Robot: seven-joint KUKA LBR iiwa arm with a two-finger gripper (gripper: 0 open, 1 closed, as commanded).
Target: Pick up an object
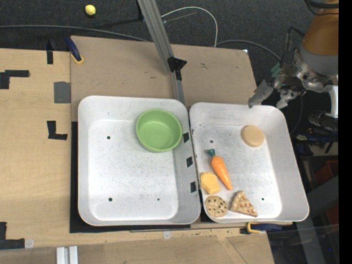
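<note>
- Two shallow white bins sit side by side on the bench, both a bit speckled and scuffed on the floor.
- The left bin (110, 164) has just one thing in it: a round green bowl (159, 130), smooth plastic, sitting upright near the bin's far right corner.
- The right bin (275, 164) has the toy food in it. A round tan bun-looking piece (253, 136) sits alone toward the far side.
- Nearer the middle there's an orange carrot (220, 169) with a little green top, lying at a slant.
- Just beside the carrot's tip is a chunky yellow piece (209, 182), cheese maybe.
- Along the near edge: a round waffle-patterned cookie (215, 205) and a triangular pizza slice (242, 204), close together.
- The gripper (270, 94) hangs just past the right bin's far right corner, above the rim, clear of all the food. Its two fingers look spread apart with nothing between them.
- Grey arm with the orange band (322, 34) above it comes in from the right.
</note>
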